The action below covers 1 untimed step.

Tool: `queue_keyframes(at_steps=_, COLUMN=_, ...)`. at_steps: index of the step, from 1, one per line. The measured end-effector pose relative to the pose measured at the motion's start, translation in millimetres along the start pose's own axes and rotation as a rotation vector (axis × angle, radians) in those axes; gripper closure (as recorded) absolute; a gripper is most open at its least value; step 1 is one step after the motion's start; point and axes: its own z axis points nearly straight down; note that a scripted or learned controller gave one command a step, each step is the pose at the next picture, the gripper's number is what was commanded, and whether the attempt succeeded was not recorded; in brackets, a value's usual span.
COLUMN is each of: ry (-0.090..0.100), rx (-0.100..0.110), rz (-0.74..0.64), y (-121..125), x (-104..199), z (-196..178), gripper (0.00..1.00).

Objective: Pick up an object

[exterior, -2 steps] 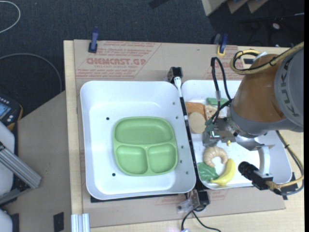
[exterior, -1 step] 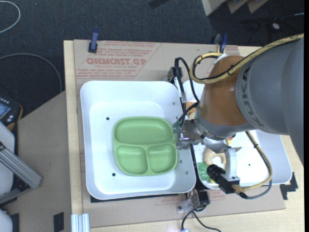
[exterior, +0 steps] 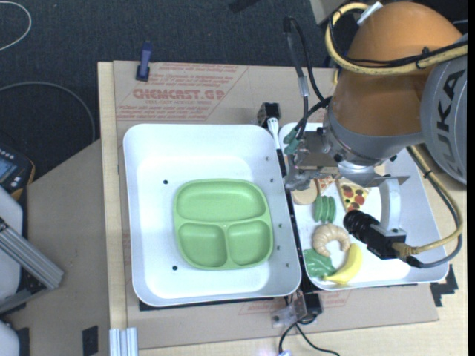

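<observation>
Here we should pick one toy and come straight down over it, since they lie crowded together in the right bin (exterior: 415, 273). Nearest us are the smooth yellow banana (exterior: 347, 268) and the ridged tan croissant (exterior: 329, 236); beyond them is a glossy green pod (exterior: 324, 209). Farther back the gripper (exterior: 312, 170) hovers; we cannot tell its grip. The left bin (exterior: 145, 199) holds a matte green divided plate (exterior: 222, 223).

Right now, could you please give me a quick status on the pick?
Hand low over right bin, fingers hidden. Croissant, banana, green pieces loose beside it. Green tray in left bin, untouched.
</observation>
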Motion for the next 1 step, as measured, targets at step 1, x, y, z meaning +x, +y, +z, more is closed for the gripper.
queue_keyframes(at_steps=1, ry=0.001, rx=0.010, rz=-0.004, y=-0.4, x=76.2, z=-41.6, gripper=1.00)
